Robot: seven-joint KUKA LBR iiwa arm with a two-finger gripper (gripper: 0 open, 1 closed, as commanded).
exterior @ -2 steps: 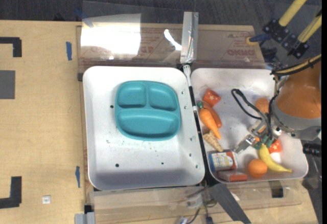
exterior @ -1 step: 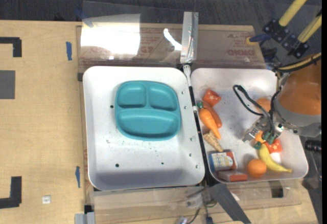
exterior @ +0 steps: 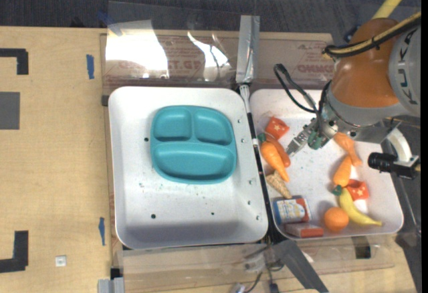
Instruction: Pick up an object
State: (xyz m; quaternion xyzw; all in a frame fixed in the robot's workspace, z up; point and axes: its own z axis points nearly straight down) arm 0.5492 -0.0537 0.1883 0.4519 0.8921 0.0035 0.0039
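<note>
Looking from the near edge outward, I log what I see:

Near rim of right bin [exterior: 394, 228]: a small red flat item [exterior: 304, 232] lies against the wall, with a blue-and-white carton [exterior: 291, 209] just behind it.
Fruit cluster: an orange ball [exterior: 336, 219] touches the banana [exterior: 354, 210]; a red-and-white piece [exterior: 358, 190] rests just above the banana.
Left bin [exterior: 127, 151]: it sits beside the right one and holds a teal divided plate [exterior: 193, 144] near its middle; I see dark specks on the white floor around the plate.
Middle of right bin: a tan, cracker-like piece [exterior: 278, 184] lies near the dividing wall, a carrot [exterior: 274, 154] just beyond it, and a second orange carrot-shaped piece [exterior: 343, 170] on the right.
Claw [exterior: 299, 144]: it hangs tilted over the right bin, its tip just right of the carrot. I cannot tell how far apart its parts stand, and I see nothing caught in it.
Further in: a red pepper-like piece [exterior: 276, 128] lies beyond the carrot, and another long orange piece [exterior: 346, 144] lies close under the arm.
Arm [exterior: 368, 77]: its orange band looms over the far right corner, black cables looping beside it.
Tabletop [exterior: 47, 151]: pale wood with black and blue tape marks; clear plastic sheeting [exterior: 174, 51] stands behind the bins.
</note>
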